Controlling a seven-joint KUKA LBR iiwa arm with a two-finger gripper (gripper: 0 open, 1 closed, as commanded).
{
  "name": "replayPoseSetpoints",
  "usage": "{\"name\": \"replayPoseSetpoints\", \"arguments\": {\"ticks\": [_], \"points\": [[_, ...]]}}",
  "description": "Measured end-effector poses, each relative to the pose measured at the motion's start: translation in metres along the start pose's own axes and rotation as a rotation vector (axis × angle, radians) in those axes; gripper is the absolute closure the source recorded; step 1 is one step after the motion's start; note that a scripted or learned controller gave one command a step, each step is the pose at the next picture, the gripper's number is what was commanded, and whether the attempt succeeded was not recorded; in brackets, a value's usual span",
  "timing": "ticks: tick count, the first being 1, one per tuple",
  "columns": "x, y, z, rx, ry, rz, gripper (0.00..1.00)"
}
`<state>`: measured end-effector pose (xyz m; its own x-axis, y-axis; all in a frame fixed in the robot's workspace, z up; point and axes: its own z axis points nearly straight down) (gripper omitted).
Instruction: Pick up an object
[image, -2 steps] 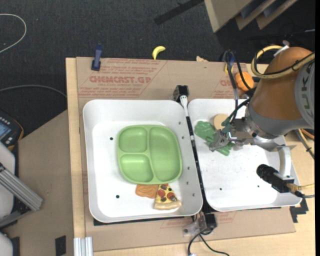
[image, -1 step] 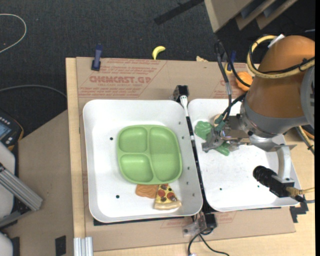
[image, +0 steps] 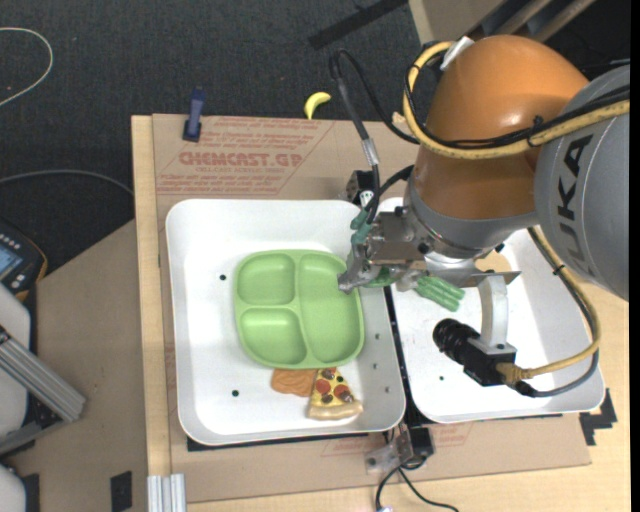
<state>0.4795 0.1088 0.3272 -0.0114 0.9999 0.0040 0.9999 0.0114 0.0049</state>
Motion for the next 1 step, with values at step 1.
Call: {"name": "replayPoseSetpoints", "arguments": {"ticks": [1], "points": [[0.0147,0.0003,-0.0206,0.001,-0.003,0.008,1.0]]}}
